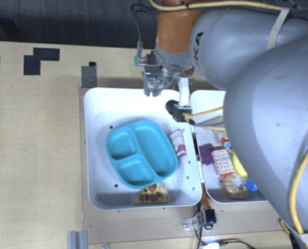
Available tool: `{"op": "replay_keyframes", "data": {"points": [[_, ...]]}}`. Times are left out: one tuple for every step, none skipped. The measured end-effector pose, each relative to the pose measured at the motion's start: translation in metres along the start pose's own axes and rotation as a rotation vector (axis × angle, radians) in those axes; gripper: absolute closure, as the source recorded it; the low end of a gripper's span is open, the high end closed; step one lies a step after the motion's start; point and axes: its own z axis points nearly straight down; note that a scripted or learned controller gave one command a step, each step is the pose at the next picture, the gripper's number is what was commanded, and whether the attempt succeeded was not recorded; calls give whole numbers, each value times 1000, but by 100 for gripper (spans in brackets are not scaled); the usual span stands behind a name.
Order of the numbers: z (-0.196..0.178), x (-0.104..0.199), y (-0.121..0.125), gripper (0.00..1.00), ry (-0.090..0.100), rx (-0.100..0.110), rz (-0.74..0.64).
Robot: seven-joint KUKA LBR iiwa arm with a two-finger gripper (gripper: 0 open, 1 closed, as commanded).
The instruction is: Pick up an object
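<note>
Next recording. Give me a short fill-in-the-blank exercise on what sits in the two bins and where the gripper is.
1. The light blue divided plastic tray has ____ compartments.
2. That tray lies in the ____ white bin as the camera sees it.
3. The two-finger gripper is above that bin's ____ rim.
4. The small pizza-slice toy lies near the bin's ____ wall.

Missing words: three; left; far; near

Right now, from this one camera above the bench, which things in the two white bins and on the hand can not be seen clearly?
- Right white bin: the big grey arm covers most of it.
- Small objects beside the red-and-white packet in that bin: partly under the arm, too blurred to name.
- Patterned item below the blue divided plastic tray: the tray covers its top.
- Hand: small and blurred, finger state unclear.
</note>
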Motion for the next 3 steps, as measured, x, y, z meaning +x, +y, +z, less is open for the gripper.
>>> {"op": "replay_keyframes", "data": {"points": [[3,68,-19,100,0,0,0],[-8,83,-136,100,0,0,-1],[22,81,-87,100,-2,2,5]]}}
